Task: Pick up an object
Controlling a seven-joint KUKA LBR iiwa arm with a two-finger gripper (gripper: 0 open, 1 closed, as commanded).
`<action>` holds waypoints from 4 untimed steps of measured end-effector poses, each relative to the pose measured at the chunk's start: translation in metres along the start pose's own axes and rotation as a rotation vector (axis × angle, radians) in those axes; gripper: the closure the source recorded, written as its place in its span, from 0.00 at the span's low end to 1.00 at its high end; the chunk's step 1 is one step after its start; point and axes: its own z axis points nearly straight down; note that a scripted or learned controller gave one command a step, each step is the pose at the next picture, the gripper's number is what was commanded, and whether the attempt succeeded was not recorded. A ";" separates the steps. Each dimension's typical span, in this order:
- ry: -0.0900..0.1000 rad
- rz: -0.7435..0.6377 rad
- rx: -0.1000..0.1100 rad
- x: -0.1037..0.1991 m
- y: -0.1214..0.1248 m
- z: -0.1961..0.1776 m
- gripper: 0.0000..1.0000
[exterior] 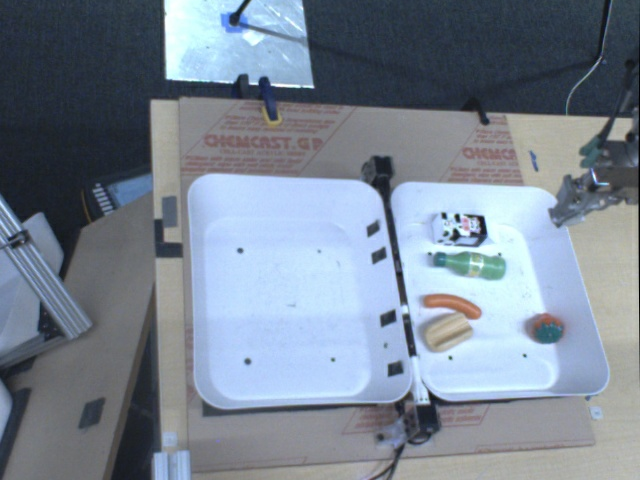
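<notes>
The right bin (pixel 572 268) holds several small objects. A black and white carton (pixel 460 229) lies near its back. Below it rests a green bottle (pixel 470 263) on its side. An orange sausage (pixel 452 305) and a tan bread roll (pixel 447 331) lie toward the front left. A round orange and teal toy (pixel 546 328) sits at the front right. My gripper (pixel 575 203) hangs over the bin's far right rim, apart from all of the objects, with nothing visibly between its fingers.
The left bin (pixel 200 268) stands beside the right one, joined along a black clipped seam (pixel 395 288). Both rest on a brown cardboard sheet (pixel 300 138). A shiny metal plate (pixel 238 28) lies on the dark floor behind the bench.
</notes>
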 end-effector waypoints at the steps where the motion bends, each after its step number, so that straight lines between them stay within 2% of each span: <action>1: 0.006 -0.020 -0.004 0.077 0.002 -0.027 1.00; 2: 0.007 -0.021 -0.001 0.157 0.004 -0.016 1.00; 3: 0.003 -0.006 0.006 0.103 -0.017 0.049 1.00; 4: 0.005 -0.016 -0.012 0.135 0.048 -0.026 1.00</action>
